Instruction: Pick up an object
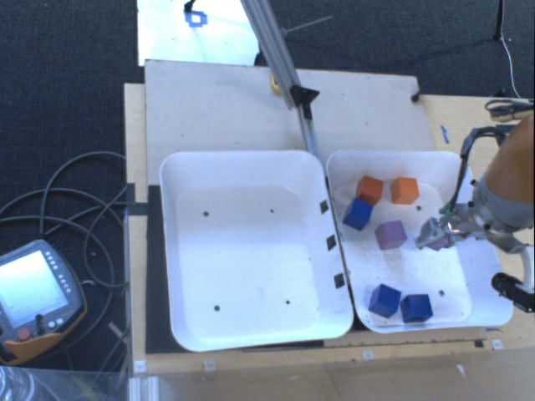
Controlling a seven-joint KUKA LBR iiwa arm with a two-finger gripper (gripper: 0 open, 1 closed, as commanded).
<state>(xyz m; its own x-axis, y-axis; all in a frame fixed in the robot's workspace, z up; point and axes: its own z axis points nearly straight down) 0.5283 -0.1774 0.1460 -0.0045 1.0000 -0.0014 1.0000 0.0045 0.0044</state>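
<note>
Fingers of the gripper (pixel 436 237) sit low in the right bin (pixel 493 307), and a small purple block (pixel 436 242) shows right at their tips; whether the fingers are closed on it or merely touching it cannot be told from this slanted view. The arm (pixel 510 178) enters from the right edge, its grey wrist body just behind the gripper and the orange band above that. Immediately left of the gripper lies a second purple cube (pixel 390 234), close to the fingertips but apart from them. Farther left of that, near the bin's inner wall, is a blue cube (pixel 358 214). Up and to the left of the gripper sit two orange cubes: one (pixel 405 190) nearer the hand, the other, a redder orange (pixel 369 189), beyond it and just above the blue cube. Below and to the left of the gripper, near the bin's front rim, two more blue cubes lie side by side, one (pixel 416 307) closer to the hand and one (pixel 384 300) just past it. Well to the left of the hand, beyond the dividing walls, is the left bin (pixel 180 174). Far off to the left, outside the bench, a teach pendant (pixel 33 301) lies on the dark floor with black cables (pixel 79 203) looping around it.
</note>
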